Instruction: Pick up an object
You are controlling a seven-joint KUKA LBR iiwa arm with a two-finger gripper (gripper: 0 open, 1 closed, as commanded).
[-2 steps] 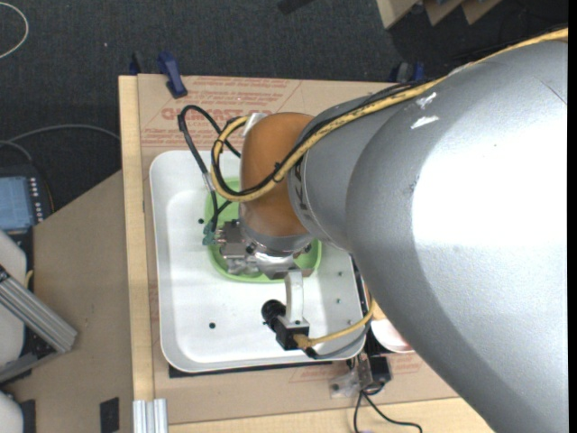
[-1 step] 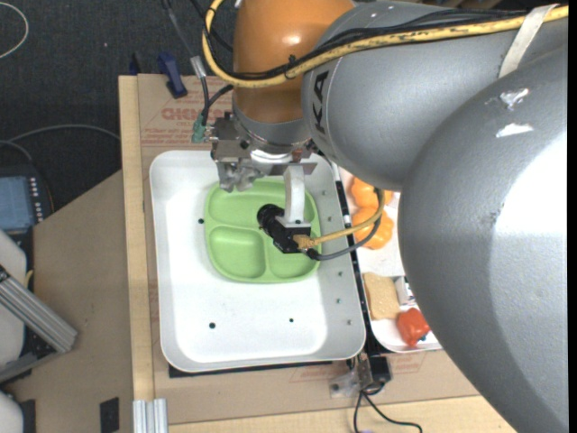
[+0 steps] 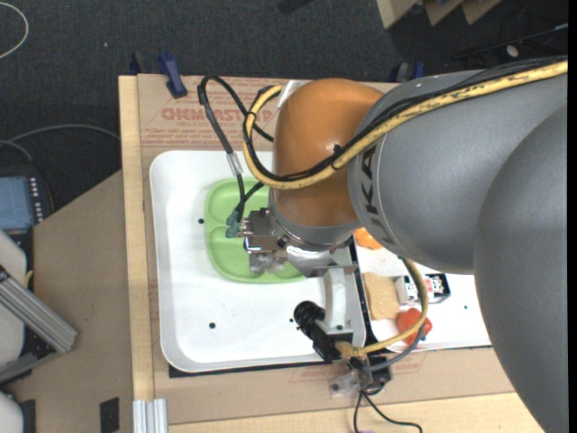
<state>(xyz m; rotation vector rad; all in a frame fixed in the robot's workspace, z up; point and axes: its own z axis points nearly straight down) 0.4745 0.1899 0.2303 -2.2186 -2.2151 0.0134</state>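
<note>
Reaching in from the right, the grey arm (image 3: 478,170) fills much of the camera view, its orange band (image 3: 315,152) sitting over the seam between the two white bins. Below that band the wrist ends in a metal pincer (image 3: 260,258) that hangs over the left bin (image 3: 180,269), right above the near edge of a light green plate-like object (image 3: 219,233) lying flat on the bin floor toward its far right part. The pincer's tips are hidden against the green surface and under the wrist housing, so whether they are spread or pressed together cannot be told, and no object can be seen between them. Black and yellow cables (image 3: 236,138) loop from the arm across the far part of the left bin and down toward the wrist. A black cylindrical fitting (image 3: 309,318) with more wiring hangs near the front rim of the left bin. In the right bin (image 3: 451,327), mostly covered by the arm, several small things lie close together: an orange piece (image 3: 365,238) just beside the wrist, a tan sponge-like block (image 3: 382,298), a red-orange piece (image 3: 413,323) near the front, and a small dark-and-white item (image 3: 431,285). Both bins rest on a brown cardboard-covered counter (image 3: 135,242), with a blue clip (image 3: 171,75) at its far left edge.
</note>
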